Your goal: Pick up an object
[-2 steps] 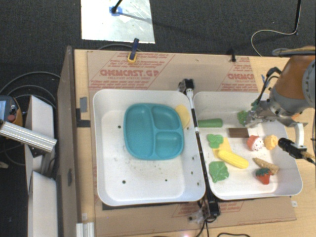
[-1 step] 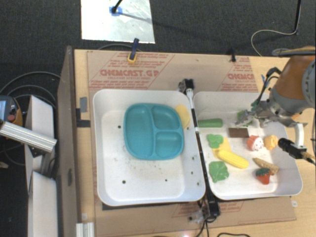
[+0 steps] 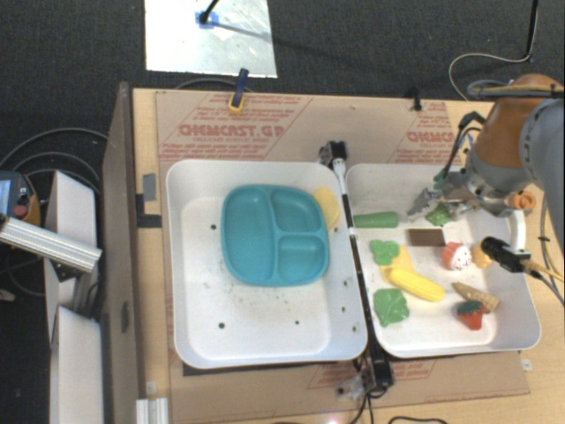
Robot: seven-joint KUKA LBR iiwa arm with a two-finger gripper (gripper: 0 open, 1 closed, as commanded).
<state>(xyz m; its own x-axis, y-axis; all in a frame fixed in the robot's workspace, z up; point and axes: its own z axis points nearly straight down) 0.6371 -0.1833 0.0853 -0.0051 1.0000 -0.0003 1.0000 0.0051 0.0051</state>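
Note:
My gripper [image 3: 430,203] hangs low over the back of the right bin [image 3: 530,329], reaching in from the right. A small green toy [image 3: 439,215] lies right beneath it; whether they touch is unclear. Spread through the same bin are a green cylinder [image 3: 377,221], a brown block [image 3: 426,237], a leafy green piece [image 3: 384,252], a yellow banana-like toy [image 3: 416,283], another green piece [image 3: 389,306], a white and red toy [image 3: 456,255], a tan cone [image 3: 476,297] and a red piece [image 3: 470,317].
The left bin [image 3: 199,325] holds a teal divided plate [image 3: 272,235] with a yellow item [image 3: 327,206] at its right edge. A black divider [image 3: 350,237] runs between the bins. The grey arm [image 3: 516,148] and its cables cover the right bin's far right corner.

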